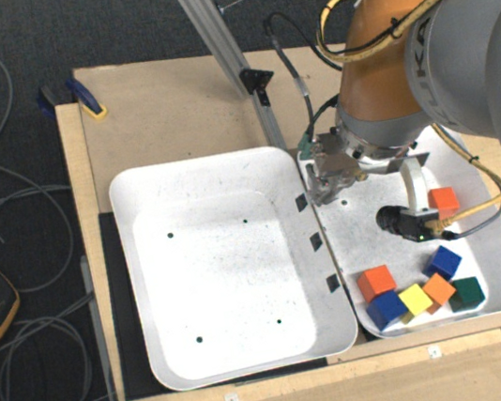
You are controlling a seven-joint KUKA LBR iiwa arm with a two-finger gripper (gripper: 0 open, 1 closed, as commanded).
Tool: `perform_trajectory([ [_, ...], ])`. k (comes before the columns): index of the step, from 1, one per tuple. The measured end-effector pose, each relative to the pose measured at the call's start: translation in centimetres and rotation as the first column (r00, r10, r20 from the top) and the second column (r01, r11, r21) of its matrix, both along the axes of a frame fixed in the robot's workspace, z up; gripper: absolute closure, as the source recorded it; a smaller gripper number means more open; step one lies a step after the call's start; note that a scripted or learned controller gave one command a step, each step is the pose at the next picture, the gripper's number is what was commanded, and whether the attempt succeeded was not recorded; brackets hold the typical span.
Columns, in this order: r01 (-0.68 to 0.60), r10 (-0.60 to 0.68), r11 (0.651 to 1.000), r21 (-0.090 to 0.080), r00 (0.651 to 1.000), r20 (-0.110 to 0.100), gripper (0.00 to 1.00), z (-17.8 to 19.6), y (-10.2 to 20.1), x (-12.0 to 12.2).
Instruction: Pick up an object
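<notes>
Gripper [331, 181] low over the upper left part of the right bin [493, 230], beside the divider; cannot tell its state. Orange block [443, 201] right of centre. Lower right: orange cube [374, 282], blue [387, 309], yellow [415, 298], green [469, 292] clustered together.

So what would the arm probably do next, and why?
Probably move toward the near corner of the right bin, then lower. The gripper sits by the bin's left wall, over bare floor, while most blocks cluster there: an orange block, a yellow block and a blue block. That is a judgement.
</notes>
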State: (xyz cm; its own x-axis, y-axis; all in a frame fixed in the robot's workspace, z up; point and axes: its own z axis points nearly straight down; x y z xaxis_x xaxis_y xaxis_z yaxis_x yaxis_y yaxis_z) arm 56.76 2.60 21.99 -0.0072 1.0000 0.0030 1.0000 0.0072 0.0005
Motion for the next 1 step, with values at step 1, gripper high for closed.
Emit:
perform_trajectory([
  [1, 0.000, 0.000, 1.000, 0.000, 1.000, 0.001, 1.00, -0.11, 4.92, 0.68],
])
